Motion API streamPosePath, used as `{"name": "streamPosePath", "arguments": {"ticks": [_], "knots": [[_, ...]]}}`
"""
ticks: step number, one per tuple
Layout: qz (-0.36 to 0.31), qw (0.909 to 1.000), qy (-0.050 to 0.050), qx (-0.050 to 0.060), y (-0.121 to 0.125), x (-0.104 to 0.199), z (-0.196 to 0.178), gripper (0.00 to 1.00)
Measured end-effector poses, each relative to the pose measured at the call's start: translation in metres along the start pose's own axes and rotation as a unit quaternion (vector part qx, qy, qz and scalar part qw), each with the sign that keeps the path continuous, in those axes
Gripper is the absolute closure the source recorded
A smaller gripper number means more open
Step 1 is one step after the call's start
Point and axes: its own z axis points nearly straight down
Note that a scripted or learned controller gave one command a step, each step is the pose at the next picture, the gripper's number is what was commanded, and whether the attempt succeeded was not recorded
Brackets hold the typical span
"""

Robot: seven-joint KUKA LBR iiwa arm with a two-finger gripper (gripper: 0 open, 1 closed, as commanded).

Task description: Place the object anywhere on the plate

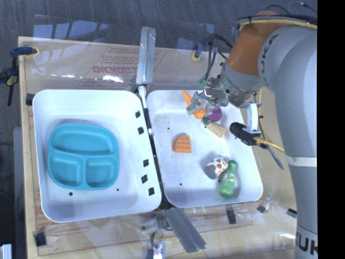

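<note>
**Ana:** Fingers (193,107) are pinching in on the orange carrot-shaped toy (187,97). Orange is peeking out above-left of the silver tips and again just below them, so the two-finger gripper (197,108) is looking clamped around it.

**Ben:** And that toy is sitting where?

**Ana:** It is hanging at the far end of the right-hand shallow white bin (178,179), close to the back wall. Whether it is touching the floor of the bin, I cannot tell.

**Ben:** What is crowding it?

**Ana:** A small purple toy (216,114) is lying just beside the gripper on the arm's side, and a cream cone-shaped piece (218,129) is resting right next to that. An orange waffle-patterned piece (182,144) is lying alone nearer the middle of the bin. Toward the near corner, a green plastic bottle (228,180) is lying beside a grey lump with a red-and-white patterned patch (215,167); the two are looking as if they are touching.

**Ben:** And the target?

**Ana:** The teal plastic plate with three compartments (83,156) is sitting flat in the left-hand shallow white bin (46,109), well apart from the toy, across the divide between the bins.

**Ben:** The arm?

**Ana:** The grey arm (294,96) is reaching in from the right, its orange band (249,50) showing above the wrist.
</note>
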Motion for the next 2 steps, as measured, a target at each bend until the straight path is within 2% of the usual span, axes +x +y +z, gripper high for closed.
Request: {"name": "streamPosePath", "arguments": {"ticks": [1, 2], "knots": [[0.207, 0.9783, 0.0, 0.002, -0.012, 0.106, 0.01, 1.0], [0.174, 0.9847, 0.0, 0.002, -0.041, 0.173, 0.011, 1.0]]}}
